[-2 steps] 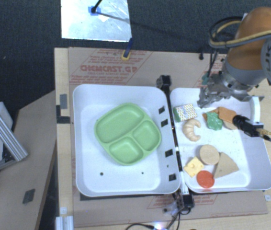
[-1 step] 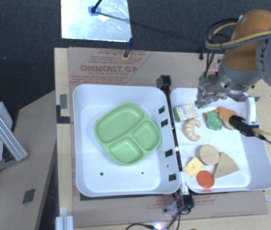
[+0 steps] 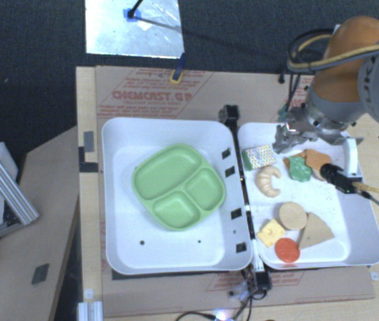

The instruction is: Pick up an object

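Objects for picking lie in the right bin (image 3: 370,243), right half of the frame: a speckled block (image 3: 259,156) near the divider, a croissant (image 3: 268,180) just below it, a green toy (image 3: 300,168) touching an orange-brown piece (image 3: 317,159), then lower down a tan disc (image 3: 292,215), a tan wedge (image 3: 317,231), a yellow block (image 3: 270,233) and a red disc (image 3: 286,250).

Camera view: the arm enters from the upper right. We place the end effector (image 3: 287,139) over the bin's upper edge, just above and right of the speckled block, near the green toy. Whether it is wide or narrow we cannot tell; nothing visibly sits in it.

We judge this as the approach step, nothing lifted yet. Next move likely calls for settling on one target, probably the speckled block or green toy, then descending squarely; the close neighbours risk a nudge.

The left bin (image 3: 112,179) carries a green divided plate (image 3: 178,186).
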### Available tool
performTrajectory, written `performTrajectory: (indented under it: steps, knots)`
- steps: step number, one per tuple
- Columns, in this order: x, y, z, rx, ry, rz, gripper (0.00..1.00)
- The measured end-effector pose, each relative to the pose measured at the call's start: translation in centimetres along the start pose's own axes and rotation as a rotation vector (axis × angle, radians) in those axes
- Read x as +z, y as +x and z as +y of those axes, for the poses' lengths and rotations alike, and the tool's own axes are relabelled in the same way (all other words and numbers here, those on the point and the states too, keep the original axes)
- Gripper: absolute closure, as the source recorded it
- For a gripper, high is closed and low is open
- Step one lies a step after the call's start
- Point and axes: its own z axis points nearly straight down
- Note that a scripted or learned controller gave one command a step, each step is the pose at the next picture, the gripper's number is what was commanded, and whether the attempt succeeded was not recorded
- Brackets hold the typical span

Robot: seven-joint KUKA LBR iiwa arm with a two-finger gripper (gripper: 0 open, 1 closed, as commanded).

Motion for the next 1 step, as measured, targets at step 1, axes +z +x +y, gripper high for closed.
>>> performTrajectory:
  steps: [1]
  knots:
    - [-1.21, -0.84, 0.26, 0.0, -0.002, 0.001, 1.0]
